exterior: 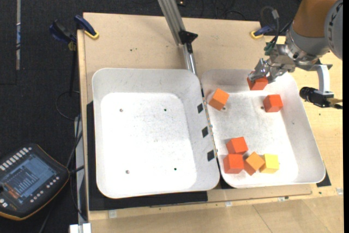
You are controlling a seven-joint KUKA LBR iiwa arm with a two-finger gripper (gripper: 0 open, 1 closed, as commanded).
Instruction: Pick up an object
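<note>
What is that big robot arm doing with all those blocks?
The robot arm's gripper is at the back of the right bin, with a red block right under its tip. It looks like it is grabbing that block, though the grip itself is hard to see. Five more blocks lie in the same bin: an orange one, a red one, and a cluster of three near the front. The left bin sits beside it.

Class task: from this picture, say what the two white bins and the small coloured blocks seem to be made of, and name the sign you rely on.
Bins: probably moulded plastic, matte white, with rounded corners and a smooth raised rim.
Blocks: possibly foam or painted wood; flat, even orange, red and yellow faces without shine. The look leaves it open.
</note>
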